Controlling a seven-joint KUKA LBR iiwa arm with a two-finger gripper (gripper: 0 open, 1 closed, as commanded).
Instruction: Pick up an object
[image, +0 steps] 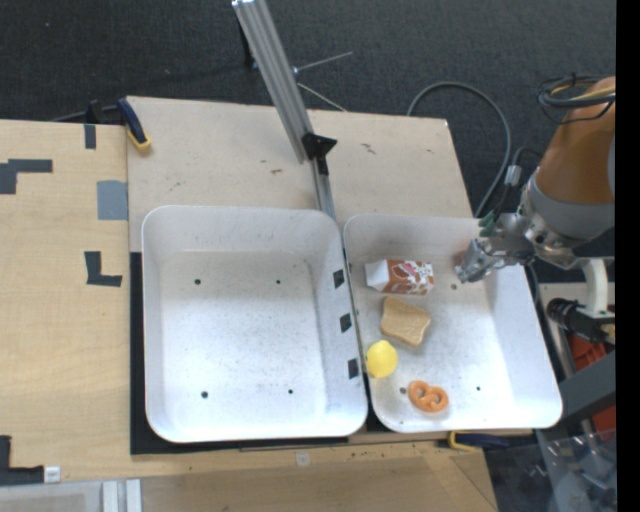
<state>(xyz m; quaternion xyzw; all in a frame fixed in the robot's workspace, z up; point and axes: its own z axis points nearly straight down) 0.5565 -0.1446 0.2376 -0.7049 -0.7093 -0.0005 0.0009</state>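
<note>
Camera view | end effector (472, 264) over right white bin (520, 345) near its far right edge, grip state cannot tell | red-white carton (402, 275), tan bread slice (405, 322), yellow lemon (381, 358), orange pretzel (428, 397) lie in that bin

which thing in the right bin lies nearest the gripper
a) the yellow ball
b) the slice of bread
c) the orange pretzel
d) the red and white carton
d) the red and white carton lies just left of the gripper near the far side of the right bin; the slice of bread, yellow ball and orange pretzel lie nearer the front.
</note>
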